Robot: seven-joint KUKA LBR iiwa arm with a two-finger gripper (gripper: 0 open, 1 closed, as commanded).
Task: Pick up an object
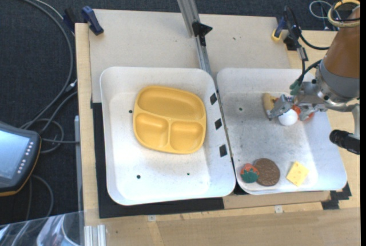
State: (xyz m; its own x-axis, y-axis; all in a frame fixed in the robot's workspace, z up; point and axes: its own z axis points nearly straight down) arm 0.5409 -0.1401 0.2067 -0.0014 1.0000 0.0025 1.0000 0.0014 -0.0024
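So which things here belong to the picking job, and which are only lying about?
For the job:
gripper
white ball at the gripper
tan piece beside it
brown disc
yellow wedge
red-green piece

Just lying about:
yellow tray in the left bin
blue clamps

Grey arm (338, 80), orange band

We look down from one fixed camera set above the desk (154, 27), tilted at a slant so the far edge sits toward the top of the view and the near edge toward the bottom. It stands far enough back to take in both white bins, the left bin (114, 142) and the right bin (251, 90), plus dark floor around them. The arm (343, 62) enters from the right.
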